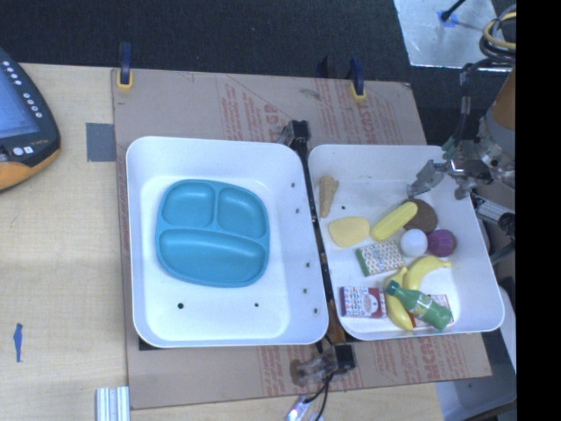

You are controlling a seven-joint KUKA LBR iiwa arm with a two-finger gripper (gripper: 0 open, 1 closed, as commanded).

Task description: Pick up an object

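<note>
Blue divided plate (212,233) sits in the left bin (140,235). Right of that plate, the right bin (368,160) holds crowded toy food: yellow corn (394,221), white ball (413,242), banana (424,270). My gripper (445,175) hovers beyond, jaws apart, empty. I worry tight packing causes a glancing miss.

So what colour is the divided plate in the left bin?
Light blue; the divided plate shows clearly in the camera view.

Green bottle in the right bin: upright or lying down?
Lying down. The green bottle rests on its side near the bin's front edge, across a banana.
</note>
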